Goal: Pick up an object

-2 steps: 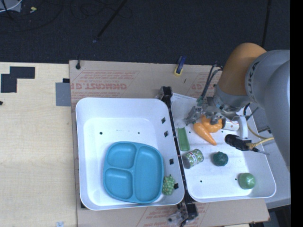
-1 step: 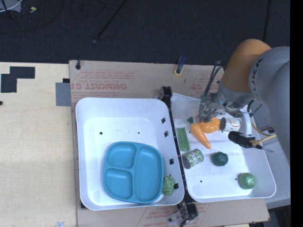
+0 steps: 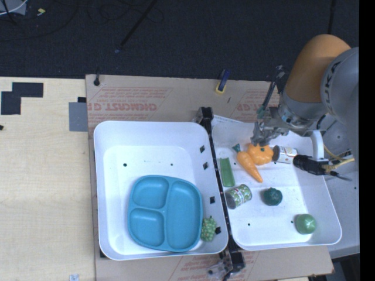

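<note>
Camera view shows, in the left bin (image 3: 111,157), a blue divided plate (image 3: 164,212) and green grapes (image 3: 208,229) beside it. In the right bin (image 3: 328,227) lie a green stick (image 3: 227,171), a can (image 3: 238,195), an orange carrot (image 3: 253,161), a dark green ball (image 3: 272,196) and a lime (image 3: 304,223). The tool (image 3: 263,138) stands just above the carrot, maybe touching it; how wide it is I cannot tell.

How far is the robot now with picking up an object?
Done: the pincer has reached the right bin, just above the carrot. In hand: nothing visibly held; the carrot lies on the bin floor. Left: grip it and lift.
</note>
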You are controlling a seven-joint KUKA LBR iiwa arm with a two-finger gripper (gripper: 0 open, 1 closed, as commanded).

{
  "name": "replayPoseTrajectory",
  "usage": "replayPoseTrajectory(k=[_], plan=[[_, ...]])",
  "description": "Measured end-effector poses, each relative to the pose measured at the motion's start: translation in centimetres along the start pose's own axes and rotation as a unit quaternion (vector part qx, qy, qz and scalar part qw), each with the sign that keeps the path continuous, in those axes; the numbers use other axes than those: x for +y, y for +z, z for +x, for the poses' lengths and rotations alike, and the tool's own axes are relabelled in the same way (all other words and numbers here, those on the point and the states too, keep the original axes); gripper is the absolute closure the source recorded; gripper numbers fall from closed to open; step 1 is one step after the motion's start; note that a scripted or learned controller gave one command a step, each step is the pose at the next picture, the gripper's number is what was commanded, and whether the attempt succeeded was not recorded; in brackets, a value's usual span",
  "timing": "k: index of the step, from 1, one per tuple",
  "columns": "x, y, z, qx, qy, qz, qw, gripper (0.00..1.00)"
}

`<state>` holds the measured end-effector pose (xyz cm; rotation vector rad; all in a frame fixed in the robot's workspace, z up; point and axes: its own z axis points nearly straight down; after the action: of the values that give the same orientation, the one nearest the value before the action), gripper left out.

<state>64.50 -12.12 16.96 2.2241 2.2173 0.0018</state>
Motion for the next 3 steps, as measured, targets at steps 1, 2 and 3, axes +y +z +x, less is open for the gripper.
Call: replayPoseTrajectory(k=[1,2,3], plan=[[0.1,-5.4,-0.1,0.0,-0.001,-0.001,1.0,1.0],[0.0,-6.6,5.1,0.001,-0.003,0.001,1.0,1.0],[-0.5,-4.8,8.8,0.001,-0.003,0.003,1.0,1.0]])
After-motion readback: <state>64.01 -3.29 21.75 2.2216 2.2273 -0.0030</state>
